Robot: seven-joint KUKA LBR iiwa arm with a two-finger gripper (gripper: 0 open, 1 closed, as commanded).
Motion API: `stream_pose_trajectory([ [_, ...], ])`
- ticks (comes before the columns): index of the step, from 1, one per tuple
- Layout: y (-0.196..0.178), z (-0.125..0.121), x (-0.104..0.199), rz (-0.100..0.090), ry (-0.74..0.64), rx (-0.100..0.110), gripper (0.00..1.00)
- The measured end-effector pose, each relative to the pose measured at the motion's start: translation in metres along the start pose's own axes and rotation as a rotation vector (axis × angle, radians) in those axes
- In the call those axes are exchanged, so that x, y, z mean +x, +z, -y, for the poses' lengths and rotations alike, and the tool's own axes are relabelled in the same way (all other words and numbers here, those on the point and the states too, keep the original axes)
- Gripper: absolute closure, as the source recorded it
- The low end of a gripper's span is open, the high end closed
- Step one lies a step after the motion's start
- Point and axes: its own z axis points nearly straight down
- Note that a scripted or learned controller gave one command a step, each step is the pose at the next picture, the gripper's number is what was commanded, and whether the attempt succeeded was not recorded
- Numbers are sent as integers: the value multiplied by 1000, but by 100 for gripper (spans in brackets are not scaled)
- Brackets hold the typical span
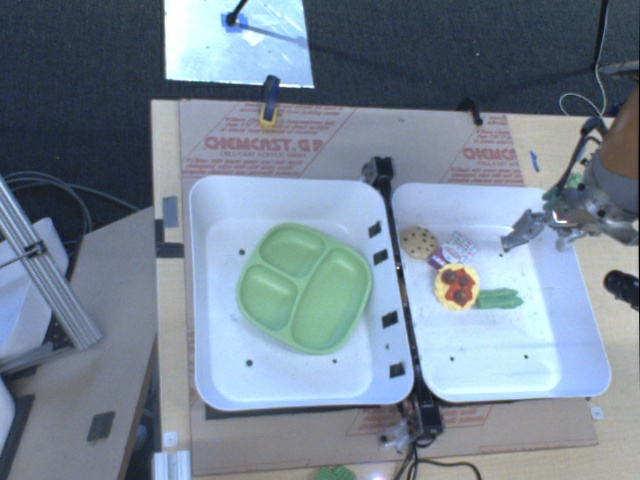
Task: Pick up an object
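1. My gripper (541, 230) hovers over the right bin's (560, 368) far right side, fingers spread, holding nothing.
2. A cookie (417, 241), pizza (457, 286) and green pod (499, 299) lie left of it.
3. The left bin (215, 368) holds a green tray (303, 286).

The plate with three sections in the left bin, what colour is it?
The divided plastic plate is light green all over, seen clearly in the camera view.

Plate (304, 286) in left bin (215, 208)
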Motion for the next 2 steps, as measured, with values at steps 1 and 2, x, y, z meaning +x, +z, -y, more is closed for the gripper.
stream_pose_trajectory([
  [1,8,54,59,-4,-4,5,0],
  [2,120,-8,77,0,-5,-1,0],
])
